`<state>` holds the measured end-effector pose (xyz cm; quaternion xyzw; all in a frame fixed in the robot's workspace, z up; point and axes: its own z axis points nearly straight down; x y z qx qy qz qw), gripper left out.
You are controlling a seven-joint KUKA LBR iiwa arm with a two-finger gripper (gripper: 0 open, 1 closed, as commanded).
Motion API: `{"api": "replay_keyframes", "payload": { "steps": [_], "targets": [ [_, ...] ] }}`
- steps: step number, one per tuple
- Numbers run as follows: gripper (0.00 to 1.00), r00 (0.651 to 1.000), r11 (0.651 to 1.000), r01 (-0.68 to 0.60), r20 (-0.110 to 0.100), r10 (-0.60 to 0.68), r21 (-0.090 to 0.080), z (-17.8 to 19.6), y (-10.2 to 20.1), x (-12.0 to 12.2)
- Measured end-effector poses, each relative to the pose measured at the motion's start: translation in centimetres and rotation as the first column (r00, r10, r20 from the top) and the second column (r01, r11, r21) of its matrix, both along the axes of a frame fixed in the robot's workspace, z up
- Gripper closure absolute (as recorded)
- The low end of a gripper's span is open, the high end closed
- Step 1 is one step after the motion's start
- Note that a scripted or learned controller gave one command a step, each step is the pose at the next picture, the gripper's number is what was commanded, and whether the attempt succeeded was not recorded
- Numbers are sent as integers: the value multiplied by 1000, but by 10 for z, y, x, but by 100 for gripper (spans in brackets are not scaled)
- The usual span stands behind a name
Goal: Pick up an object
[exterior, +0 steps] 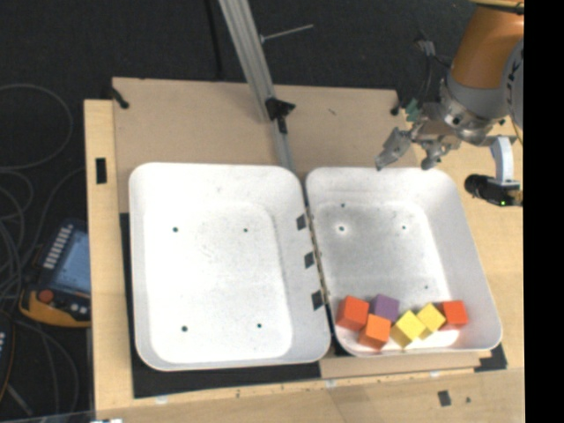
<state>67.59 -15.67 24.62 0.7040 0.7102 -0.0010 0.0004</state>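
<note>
my pincer [408,159] hangs over the far rim of the right bin [458,203], near its far-right corner, fingers spread wide apart with nothing between them. the grey arm with the orange band [486,33] comes in from the upper right.

the task things are well apart from me, bunched against the near rim of the right bin: an orange cube [354,311], a purple cube [386,306], a second orange cube [376,330], two yellow cubes [409,328] and [431,316], and a red-orange cube [454,313] at the right end. they sit in a touching row, hard against the near wall.

the rest of the right bin floor between me and the cubes is bare white. the left bin [141,236] sits just beside it, rims meeting at the middle. a slanted metal rail [251,55] stands behind the bins, left of my pincer.
</note>
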Motion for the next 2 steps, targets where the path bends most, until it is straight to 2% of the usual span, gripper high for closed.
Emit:
{"api": "replay_keyframes", "payload": {
  "steps": [1,2],
  "targets": [
    [0,1000,1000,10,-8,-10,3,-65,16,-58],
    [0,1000,1000,10,3,-10,2,-16,36,-107]
  ]
}}
